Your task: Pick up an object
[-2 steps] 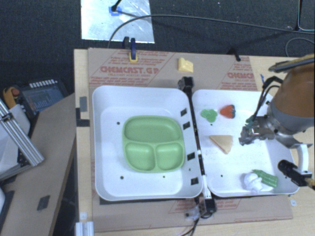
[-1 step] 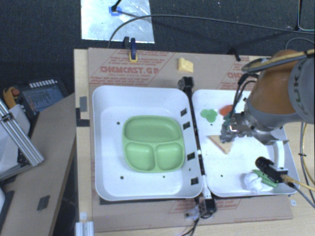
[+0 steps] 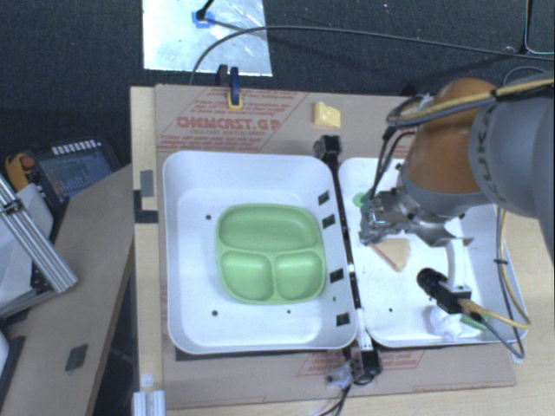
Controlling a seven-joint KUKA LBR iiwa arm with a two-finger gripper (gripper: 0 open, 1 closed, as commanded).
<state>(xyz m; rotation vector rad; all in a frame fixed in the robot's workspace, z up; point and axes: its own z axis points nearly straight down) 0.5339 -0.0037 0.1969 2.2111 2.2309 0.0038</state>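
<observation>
Though the gripper (image 3: 375, 225) hangs low beside the tan wedge (image 3: 394, 252) (right bin (image 3: 408, 328)), nothing looks lifted; jaws' state unreadable.

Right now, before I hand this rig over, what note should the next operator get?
Tool: low in the right bin, near its left wall; whether it is open or shut cannot be told.
Tan wedge: lies on the right bin's floor just beside the tool, not seen between its fingers.
Green divided tray: sits in the left bin.
Done: arm is down over the wedge.
Left: confirm a grasp, then lift.
</observation>
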